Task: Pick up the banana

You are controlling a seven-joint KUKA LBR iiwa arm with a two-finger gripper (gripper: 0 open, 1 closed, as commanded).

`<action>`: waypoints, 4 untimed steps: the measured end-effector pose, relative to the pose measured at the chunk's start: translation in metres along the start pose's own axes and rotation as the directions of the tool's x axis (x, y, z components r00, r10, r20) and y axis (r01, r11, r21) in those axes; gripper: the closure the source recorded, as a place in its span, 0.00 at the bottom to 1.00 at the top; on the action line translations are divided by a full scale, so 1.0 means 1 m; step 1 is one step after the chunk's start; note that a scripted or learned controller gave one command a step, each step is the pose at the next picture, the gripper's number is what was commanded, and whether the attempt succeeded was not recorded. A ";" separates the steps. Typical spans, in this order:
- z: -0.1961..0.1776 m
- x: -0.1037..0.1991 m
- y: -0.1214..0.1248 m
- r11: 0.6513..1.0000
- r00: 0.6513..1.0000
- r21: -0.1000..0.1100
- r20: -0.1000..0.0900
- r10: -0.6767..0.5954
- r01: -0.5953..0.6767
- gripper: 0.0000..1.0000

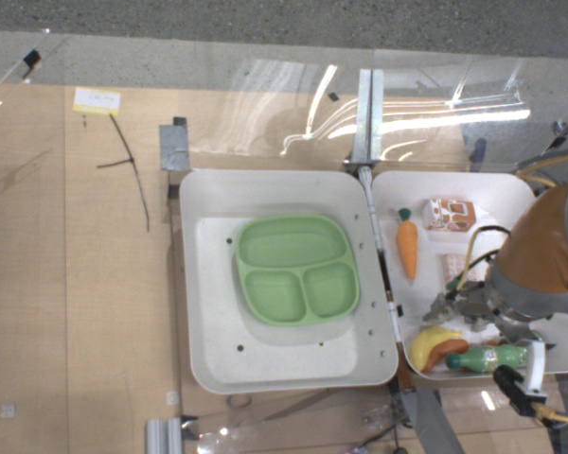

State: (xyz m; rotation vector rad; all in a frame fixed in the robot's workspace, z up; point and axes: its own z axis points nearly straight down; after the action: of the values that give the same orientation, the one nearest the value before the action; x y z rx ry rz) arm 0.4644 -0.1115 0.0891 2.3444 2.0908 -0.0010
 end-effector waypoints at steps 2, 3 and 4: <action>0.000 -0.006 -0.005 0.992 0.992 -0.002 0.000 -0.126 0.126 0.00; 0.000 0.011 0.085 0.994 0.994 0.001 0.000 0.111 -0.111 0.00; 0.000 -0.029 0.144 0.974 0.974 0.001 0.001 0.225 -0.225 0.00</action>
State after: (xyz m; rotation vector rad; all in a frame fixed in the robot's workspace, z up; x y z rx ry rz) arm 0.6041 -0.1569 0.0893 2.5657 1.8119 -0.0028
